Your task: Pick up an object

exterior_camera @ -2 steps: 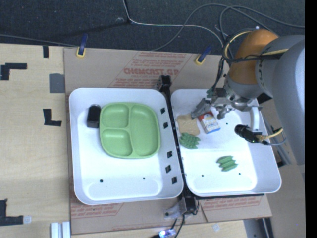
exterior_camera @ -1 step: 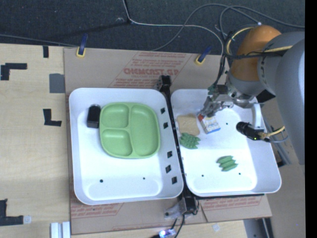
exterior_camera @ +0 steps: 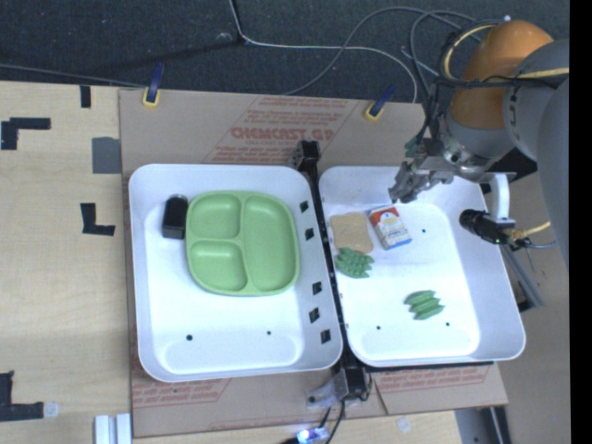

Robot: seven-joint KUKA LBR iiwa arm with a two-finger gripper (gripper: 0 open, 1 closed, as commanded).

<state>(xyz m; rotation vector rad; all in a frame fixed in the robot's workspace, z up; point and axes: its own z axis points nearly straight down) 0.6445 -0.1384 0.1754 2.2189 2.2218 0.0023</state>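
The gripper (exterior_camera: 408,187) hangs over the upper part of the right bin (exterior_camera: 481,336), at the end of the grey arm (exterior_camera: 536,100) with its orange band (exterior_camera: 495,72). How it is set cannot be told from this slanted view, and nothing is seen caught in it. Its tip lies just above and to the right of a small carton (exterior_camera: 390,228), white and blue with a red patch; whether the two touch cannot be told.

Right bin: the small carton sits near the upper middle, touching or just beside a tan flat piece (exterior_camera: 351,232) to its left. Below that piece lies a leafy green item (exterior_camera: 354,264), close to the bin's left wall. A green pod-shaped item (exterior_camera: 424,304) lies apart from these, toward the lower middle.

Left bin (exterior_camera: 222,354): a light green divided plate (exterior_camera: 243,243) with three compartments takes up the upper middle. A small black block (exterior_camera: 175,216) lies against the plate's left rim.

Both bins rest side by side on a brown cardboard sheet (exterior_camera: 268,128)
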